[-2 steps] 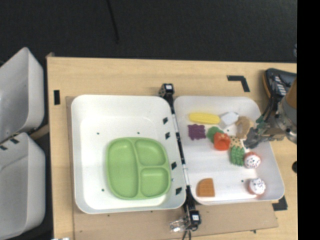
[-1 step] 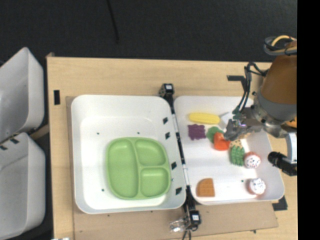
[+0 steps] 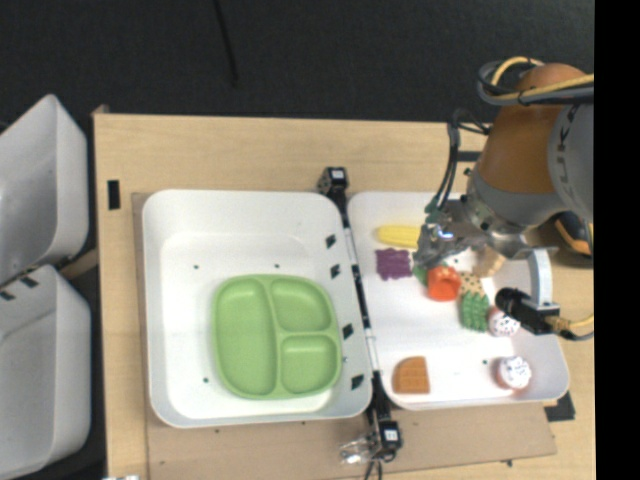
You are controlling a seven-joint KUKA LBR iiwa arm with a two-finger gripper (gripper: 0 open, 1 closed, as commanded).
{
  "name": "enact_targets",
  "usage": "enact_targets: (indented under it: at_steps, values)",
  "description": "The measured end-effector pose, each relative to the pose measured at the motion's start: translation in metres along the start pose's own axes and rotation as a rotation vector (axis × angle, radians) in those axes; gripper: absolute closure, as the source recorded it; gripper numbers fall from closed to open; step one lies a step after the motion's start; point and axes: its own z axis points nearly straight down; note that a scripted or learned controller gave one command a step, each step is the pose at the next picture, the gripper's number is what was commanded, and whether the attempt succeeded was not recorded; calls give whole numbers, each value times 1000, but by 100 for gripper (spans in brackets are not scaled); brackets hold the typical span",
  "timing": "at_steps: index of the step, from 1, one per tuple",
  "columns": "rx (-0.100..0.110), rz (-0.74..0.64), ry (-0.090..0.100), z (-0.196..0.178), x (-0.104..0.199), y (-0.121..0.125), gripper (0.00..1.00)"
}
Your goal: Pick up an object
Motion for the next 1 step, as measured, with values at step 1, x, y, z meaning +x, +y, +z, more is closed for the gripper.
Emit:
enact_targets:
  at_steps: [1]
  values:
    - [1, 2, 0, -17, 18, 14, 100]
